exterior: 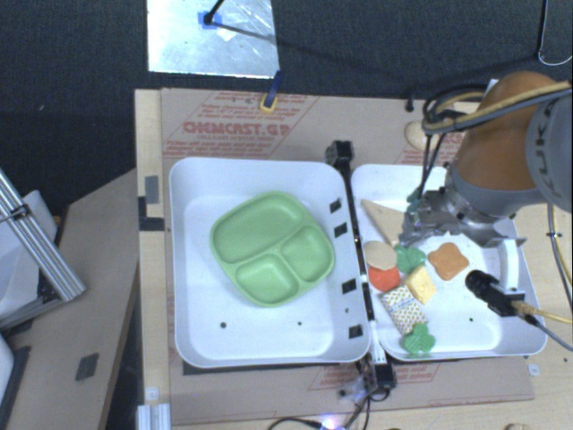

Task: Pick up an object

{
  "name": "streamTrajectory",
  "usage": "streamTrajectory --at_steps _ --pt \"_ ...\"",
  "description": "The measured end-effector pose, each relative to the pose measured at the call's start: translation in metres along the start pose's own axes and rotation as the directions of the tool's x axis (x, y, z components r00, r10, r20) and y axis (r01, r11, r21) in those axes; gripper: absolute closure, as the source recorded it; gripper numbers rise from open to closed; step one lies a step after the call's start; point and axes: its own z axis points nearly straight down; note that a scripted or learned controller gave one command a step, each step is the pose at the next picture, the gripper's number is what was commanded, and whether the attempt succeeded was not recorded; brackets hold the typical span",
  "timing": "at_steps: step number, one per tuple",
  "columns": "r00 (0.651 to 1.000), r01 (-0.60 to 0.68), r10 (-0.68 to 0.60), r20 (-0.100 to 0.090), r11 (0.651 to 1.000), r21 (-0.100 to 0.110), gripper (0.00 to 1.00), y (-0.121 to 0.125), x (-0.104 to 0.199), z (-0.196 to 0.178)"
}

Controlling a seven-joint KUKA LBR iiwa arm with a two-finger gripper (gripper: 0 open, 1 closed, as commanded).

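My gripper [417,231] hangs low over the upper middle of the right bin [466,334], reaching in from the right. Just below it lies a small green piece [412,260]. Left of it rests a tan wedge [380,218]. Clustered beneath are a beige round piece [380,255], a red-orange round piece [385,279], a yellow block [422,286] and an orange toast-shaped piece [448,261]. A patterned block [404,310] and a green leafy piece [417,340] lie nearer the front edge. Nothing is visibly held.
The left bin [192,330] holds a green divided plate [272,247]. A black-clipped divider [351,240] separates the bins. The arm's orange-banded body [506,141] looms over the right bin's far corner. Bare floor shows at the right bin's front right.
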Motion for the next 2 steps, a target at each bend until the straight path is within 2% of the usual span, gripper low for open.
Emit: streamTrajectory --at_steps 1,2 --pt "1.0 -0.003 0.003 0.001 1.0 0.0 1.0 -0.025 0.034 -0.006" --pt "1.0 -0.002 0.002 0.002 1.0 -0.003 1.0 -0.007 0.041 -0.013"
